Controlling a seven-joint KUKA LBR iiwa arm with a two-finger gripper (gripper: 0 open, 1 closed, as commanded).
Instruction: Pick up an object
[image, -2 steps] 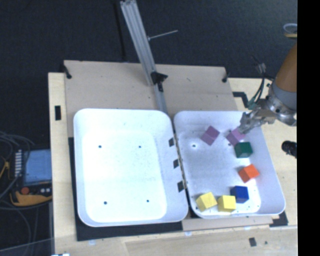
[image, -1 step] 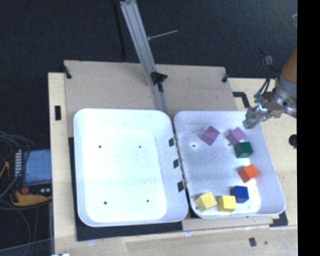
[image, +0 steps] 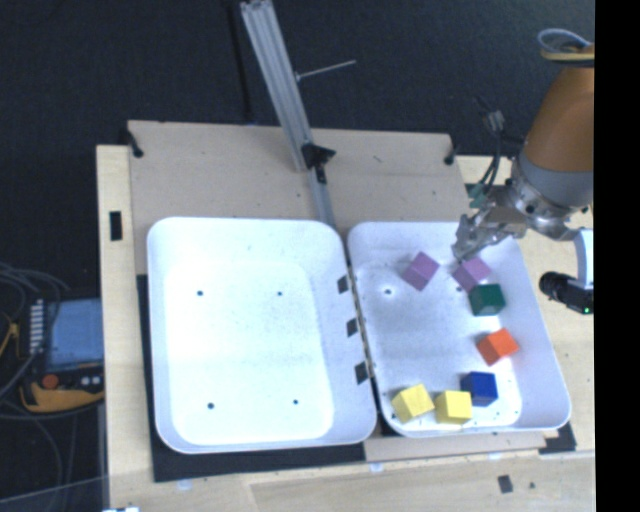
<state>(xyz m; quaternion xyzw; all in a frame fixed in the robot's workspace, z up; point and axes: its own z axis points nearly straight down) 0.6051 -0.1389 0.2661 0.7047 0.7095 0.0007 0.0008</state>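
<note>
Bench (image: 115, 300): pale wood top, bearing two shallow white bins side by side.

Left bin (image: 165, 330): white, rounded corners, a few small dark dots on its floor.

Right bin (image: 545, 385): white, holding seven small blocks.
- Yellow block (image: 412, 402), front edge of the bin, tilted.
- Second yellow block (image: 454, 406), just beside the first, to its right.
- Purple block (image: 421, 270), back part of the bin, standing apart, turned corner-on.
- Second purple block (image: 473, 271), a small matte cube, pale violet, lying at the back right of the bin directly under the tool tip; partly covered by it.
- Blue block (image: 481, 387), near the front, just beside the second yellow one.
- Green block (image: 487, 299), dark, just in front of the second purple block.
- Orange block (image: 497, 345), between green and blue.

Gripper (image: 472, 243): grey metal, at the end of the arm (image: 560, 130), lowered onto the second purple block. Whether its tips are apart or together cannot be told, nor whether the block is caught.
</note>
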